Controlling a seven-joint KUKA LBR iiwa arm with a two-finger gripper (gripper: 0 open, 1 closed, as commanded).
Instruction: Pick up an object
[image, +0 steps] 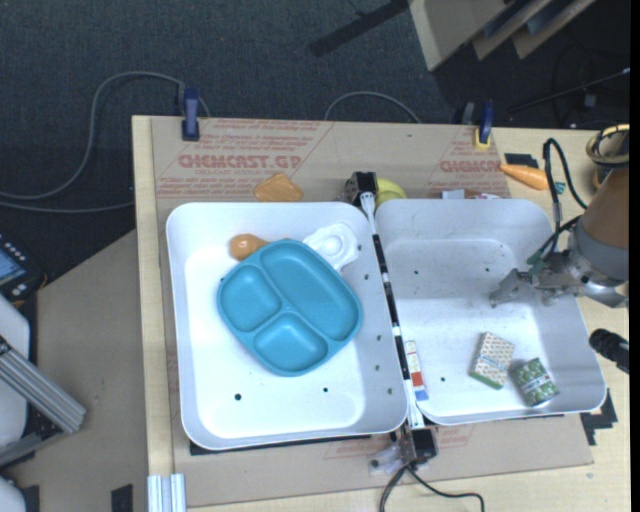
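the gripper (512, 287) hovers low inside the right white bin (440, 250), its opening too blurred to tell, nothing visibly held. a small patterned box (492, 360) and a green packet (534, 381) lie near it, ungrasped. pickup not yet done.

I see my arm (608, 235) reaching in from the bench's right edge. Its gripper (510, 290) hangs low, pointing leftward. I can't make out the tips clearly.
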